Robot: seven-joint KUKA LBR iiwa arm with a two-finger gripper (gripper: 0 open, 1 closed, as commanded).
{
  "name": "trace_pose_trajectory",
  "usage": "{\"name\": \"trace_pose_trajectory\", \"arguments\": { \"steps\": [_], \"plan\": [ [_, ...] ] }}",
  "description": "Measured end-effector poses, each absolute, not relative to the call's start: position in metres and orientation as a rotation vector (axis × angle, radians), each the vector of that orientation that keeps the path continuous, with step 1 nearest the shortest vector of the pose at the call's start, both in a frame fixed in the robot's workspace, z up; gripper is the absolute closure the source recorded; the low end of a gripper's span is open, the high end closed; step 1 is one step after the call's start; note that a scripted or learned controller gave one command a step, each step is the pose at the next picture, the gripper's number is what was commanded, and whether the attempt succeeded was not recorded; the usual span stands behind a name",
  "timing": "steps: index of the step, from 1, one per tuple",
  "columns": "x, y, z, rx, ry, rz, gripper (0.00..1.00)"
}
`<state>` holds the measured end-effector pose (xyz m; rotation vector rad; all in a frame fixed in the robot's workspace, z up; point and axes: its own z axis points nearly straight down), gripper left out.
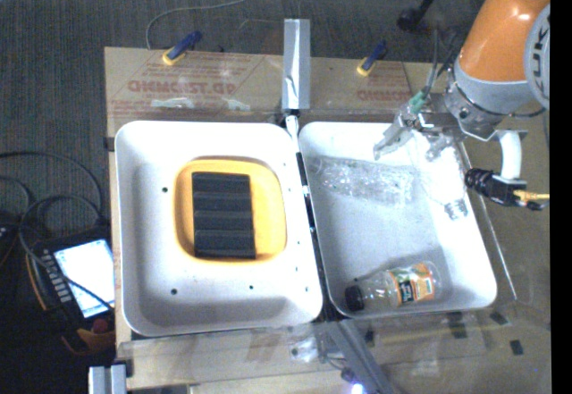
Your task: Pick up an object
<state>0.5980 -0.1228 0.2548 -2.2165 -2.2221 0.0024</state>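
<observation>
The bench, a brown board (206, 84) clamped by two blue clips (181, 46), carries two white bins side by side. The left bin (143, 231) fills the centre-left of the frame and holds a yellow tray with a black ribbed insert (223, 213). The right bin (465, 276) holds the candidate objects: a crumpled clear plastic piece (366, 180) near its upper middle, a clear bottle (447, 191) toward its right wall, and a small juice bottle (398, 287) lying on its side at the lower edge. The arm (505, 35) leans in from the upper right so the gripper (413, 138) hangs above the bin's upper part, jaws spread apart, holding nothing. Dark carpet, cables and a lit tablet (76, 272) surround the bench.
</observation>
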Motion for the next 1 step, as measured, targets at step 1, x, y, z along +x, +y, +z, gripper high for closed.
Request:
{"name": "trace_pose_trajectory", "arguments": {
  "steps": [1],
  "plan": [
    [0.5368, -0.1736, 0.2419, -2.305, -2.132, 0.003, 0.0]
  ]
}}
